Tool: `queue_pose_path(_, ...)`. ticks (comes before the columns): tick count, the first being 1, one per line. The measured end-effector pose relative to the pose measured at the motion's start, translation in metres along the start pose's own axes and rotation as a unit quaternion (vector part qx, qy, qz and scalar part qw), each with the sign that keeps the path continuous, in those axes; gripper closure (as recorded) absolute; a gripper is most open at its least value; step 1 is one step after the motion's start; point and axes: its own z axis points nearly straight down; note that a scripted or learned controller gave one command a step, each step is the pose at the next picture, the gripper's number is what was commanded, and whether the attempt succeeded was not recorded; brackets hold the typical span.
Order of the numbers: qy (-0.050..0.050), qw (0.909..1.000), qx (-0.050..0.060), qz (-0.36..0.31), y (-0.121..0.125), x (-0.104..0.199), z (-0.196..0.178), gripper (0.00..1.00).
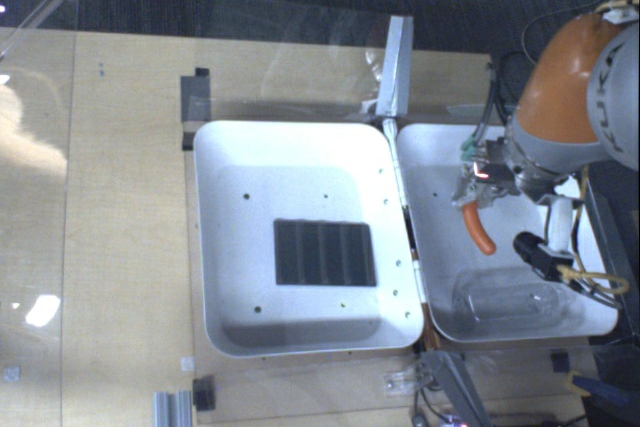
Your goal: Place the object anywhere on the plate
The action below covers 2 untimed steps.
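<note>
Wide view first: the pale wooden bench [110, 245] carries two shallow white bins side by side. The large left-hand white bin [230, 165] has the dark, ribbed rectangular plate [325, 253] lying flat near its middle, and nothing is resting on that plate, so the goal spot is waiting. The smaller right-hand white bin [430, 165] is where all the action is.

Over that bin hangs the grey arm with its orange band [565, 85], reaching in from the right. Low in the same bin lies a clear, see-through plastic container [505, 300] on its side, near the front wall.

Now the small stuff: the two-finger gripper [478, 192] sits low over the right bin's floor, and right below its tip is the slim orange sausage-shaped object [479, 229], slanting down and to the right. The top end of it meets the gripper's tip, but whether that end is actually clamped or merely touched, I cannot tell; the wrist hides the detail, and the gripper's state is unreadable from up here.

Score so far, by my reading: early going. The object is in the wrong bin, well apart from the plate. A secure lift, a carry leftward across the dividing walls, and a release over the ribbed plate all remain.
</note>
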Motion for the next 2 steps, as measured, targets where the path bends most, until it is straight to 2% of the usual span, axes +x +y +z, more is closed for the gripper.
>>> queue_pose_path(1,-0.001,0.9972,-0.002,-0.074,-0.027,-0.058,0.113,1.00)
queue_pose_path(2,-0.002,0.9982,-0.003,-0.060,0.015,-0.101,0.115,1.00)
